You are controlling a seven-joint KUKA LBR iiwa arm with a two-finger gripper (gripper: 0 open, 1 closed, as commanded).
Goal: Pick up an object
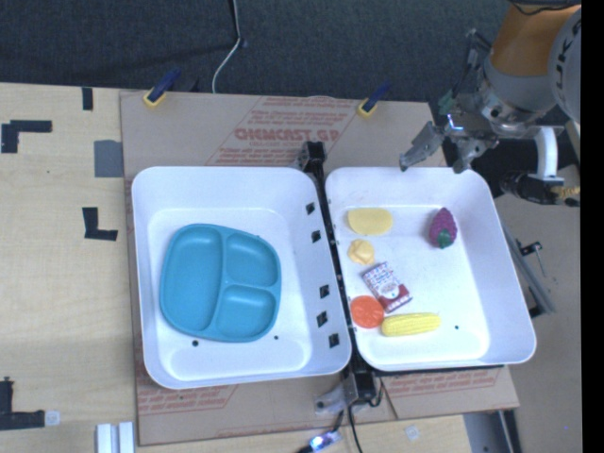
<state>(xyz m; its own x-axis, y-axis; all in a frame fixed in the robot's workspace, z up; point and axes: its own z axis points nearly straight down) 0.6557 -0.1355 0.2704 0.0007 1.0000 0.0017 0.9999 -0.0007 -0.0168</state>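
Nearest the camera in the right bin (491, 343) lie a yellow corn cob (410, 325) and, touching its left end, an orange round piece (367, 311). Just beyond them sits a small red-and-white packet (385, 286); it carries print too small to read. Farther back are a small yellow lump (361, 251), a larger yellow oval piece (369, 221), and, well apart toward the right wall, a purple fruit (442, 226). The left bin (151, 196) holds a blue divided plate (221, 282) with three compartments. Both bins rest on a cardboard sheet (274, 130) on the table (57, 281); red lettering printed on the cardboard behind the bins is partly legible, not clearly enough to spell out. At the far right corner the end effector (436, 149) hangs over the right bin's back rim, its two fingers spread apart and gripping nothing.
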